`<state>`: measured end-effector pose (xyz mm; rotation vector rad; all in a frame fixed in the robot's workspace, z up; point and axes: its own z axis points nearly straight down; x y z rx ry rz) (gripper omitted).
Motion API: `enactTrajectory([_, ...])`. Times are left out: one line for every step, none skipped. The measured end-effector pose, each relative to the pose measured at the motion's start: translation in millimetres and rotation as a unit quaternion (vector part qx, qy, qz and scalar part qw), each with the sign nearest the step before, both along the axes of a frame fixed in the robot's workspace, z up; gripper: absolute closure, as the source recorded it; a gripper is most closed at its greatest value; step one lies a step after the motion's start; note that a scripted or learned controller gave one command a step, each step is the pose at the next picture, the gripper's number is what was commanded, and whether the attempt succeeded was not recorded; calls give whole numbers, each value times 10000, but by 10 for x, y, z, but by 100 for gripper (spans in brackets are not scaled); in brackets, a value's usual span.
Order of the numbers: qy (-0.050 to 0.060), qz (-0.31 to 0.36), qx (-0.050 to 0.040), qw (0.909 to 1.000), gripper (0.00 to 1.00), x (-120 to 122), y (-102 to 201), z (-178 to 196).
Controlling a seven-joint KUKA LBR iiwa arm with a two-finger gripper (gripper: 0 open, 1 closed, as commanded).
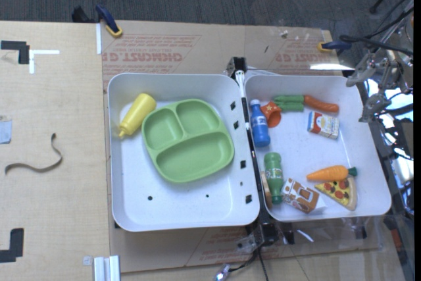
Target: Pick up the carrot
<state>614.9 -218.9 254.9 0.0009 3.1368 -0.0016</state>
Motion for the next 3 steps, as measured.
enactTrajectory([11,329,6,9995,0,-592,541,-1001])
enactTrajectory([13,290,4,9996,0,-1023,446,-1628])
enactTrajectory([10,-3,7,10000,0,-1339,570,-1627])
